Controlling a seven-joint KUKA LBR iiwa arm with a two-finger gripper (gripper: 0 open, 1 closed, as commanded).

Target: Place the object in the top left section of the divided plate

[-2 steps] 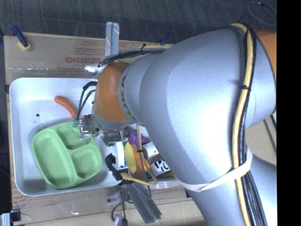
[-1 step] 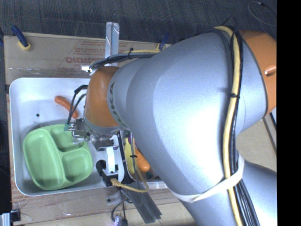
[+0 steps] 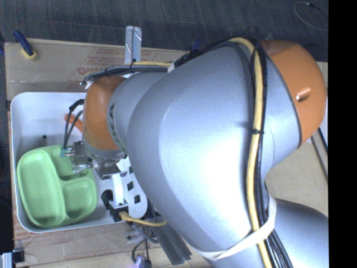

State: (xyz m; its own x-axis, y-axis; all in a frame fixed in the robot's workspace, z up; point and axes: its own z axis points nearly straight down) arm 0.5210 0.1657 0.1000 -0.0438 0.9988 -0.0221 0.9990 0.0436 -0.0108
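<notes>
The gripper (image 3: 76, 156) hangs over the upper right part of the green divided plate (image 3: 42, 191), which lies in the left white bin (image 3: 22, 108) on the surface. The arm's bulk hides its tip, so its grip cannot be told, nor the object's place.

A robotics lab: a grey industrial arm (image 3: 223, 149) over a cardboard-topped bench (image 3: 67, 60) on dark carpet (image 3: 167, 4).

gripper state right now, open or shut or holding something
gripper: cannot be told; the arm's wrist hides it above the green divided plate.
</notes>
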